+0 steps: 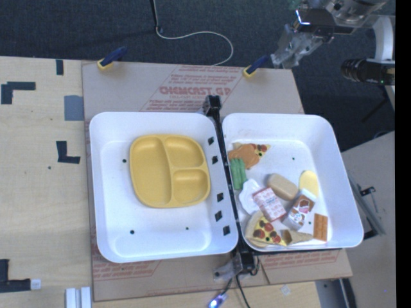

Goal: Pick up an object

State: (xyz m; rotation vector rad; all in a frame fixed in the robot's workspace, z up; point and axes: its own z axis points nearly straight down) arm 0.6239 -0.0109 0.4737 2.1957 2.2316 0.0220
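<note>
Above the far right corner of the desk (192,88), well clear of both bins, the tool (290,51) hangs in the air beyond the right bin (334,146); whether it is wide or narrow cannot be told at this size and angle, and nothing is seen in it.

The likely trouble is the clutter. Every candidate lies in the right bin, packed toward its near side, so a descent there could land on two things at once, or push one against the wall instead of closing round it. The pizza slice (264,230) and the cracker (320,226) lie flat and thin, and would probably slip out of a grasp.

The bread roll (282,186) looks the better choice (rounded, tan, sitting higher than its neighbours), near the bin's middle, just beside a pink packet (268,202) and a yellow wedge (309,183). A green piece (237,173) lies against the dividing wall. The left bin (103,172) carries a yellow divided plate (170,171).
</note>
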